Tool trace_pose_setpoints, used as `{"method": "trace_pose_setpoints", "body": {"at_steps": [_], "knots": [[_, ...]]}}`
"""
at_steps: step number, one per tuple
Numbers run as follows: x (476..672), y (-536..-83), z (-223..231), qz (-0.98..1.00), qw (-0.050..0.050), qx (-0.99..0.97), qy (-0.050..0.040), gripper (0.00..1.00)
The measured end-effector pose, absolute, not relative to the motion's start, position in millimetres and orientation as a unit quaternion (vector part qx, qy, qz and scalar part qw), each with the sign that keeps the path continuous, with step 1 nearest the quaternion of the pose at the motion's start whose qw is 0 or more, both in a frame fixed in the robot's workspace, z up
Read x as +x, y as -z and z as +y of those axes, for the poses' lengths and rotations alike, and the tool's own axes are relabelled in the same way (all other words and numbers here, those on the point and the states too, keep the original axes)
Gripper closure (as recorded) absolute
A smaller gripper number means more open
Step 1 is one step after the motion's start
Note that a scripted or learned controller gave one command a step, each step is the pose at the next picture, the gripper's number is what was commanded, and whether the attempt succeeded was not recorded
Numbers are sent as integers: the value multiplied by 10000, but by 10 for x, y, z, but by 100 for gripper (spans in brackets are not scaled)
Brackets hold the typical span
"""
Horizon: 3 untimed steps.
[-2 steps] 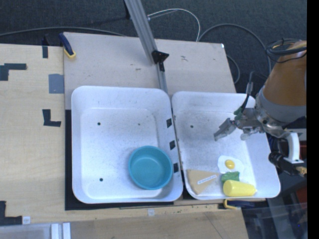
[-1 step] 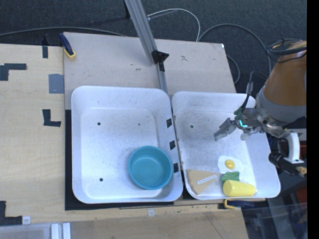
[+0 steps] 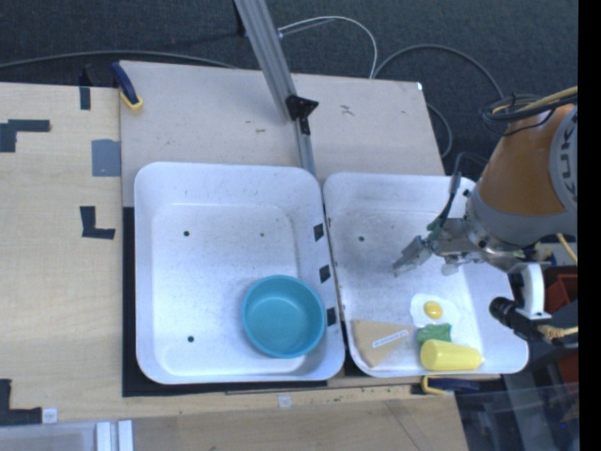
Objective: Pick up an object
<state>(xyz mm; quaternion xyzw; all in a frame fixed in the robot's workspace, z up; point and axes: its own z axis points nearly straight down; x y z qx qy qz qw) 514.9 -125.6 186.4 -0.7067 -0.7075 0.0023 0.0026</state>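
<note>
we look down on a pale wooden bench (image 3: 56,252) with bits of dark tape stuck on it. a tan board (image 3: 225,111) lies on top, and a blue and yellow clamp (image 3: 127,85) pinches its far left corner. past the bench we see dark carpet (image 3: 423,7) with thin cables curling over it. a grey metal pole (image 3: 268,50) leans across the board and ends at the gap between the two bins.

the left bin (image 3: 169,214) is white with little dark specks. a blue bowl (image 3: 283,316) sits near its front right corner.

the right bin (image 3: 376,205) holds the toy food, all crowded at its front edge. there is a fried egg (image 3: 432,308), a bit of green (image 3: 434,332) just below it, a yellow piece (image 3: 451,355) touching the green, and a tan cheese wedge (image 3: 377,340) to their left.

the arm (image 3: 531,172) comes in from the right, grey and orange. the gripper (image 3: 413,255) hangs over the middle of the right bin, a little way above the egg. its tips point left, and nothing sits between them. we cannot tell if they are spread or pressed together.
</note>
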Motion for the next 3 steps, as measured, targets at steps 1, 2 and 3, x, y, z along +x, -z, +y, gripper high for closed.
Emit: {"method": "trace_pose_setpoints", "body": {"at_steps": [1, 2, 3], "knots": [[5054, -1378, -1292, -7073, 32, -7069, -25, 0], [5063, -892, -1298, -7073, -22, -7070, -2, 0], [5067, -1013, -1287, -7078, -7, -7064, 6, 100]]}}
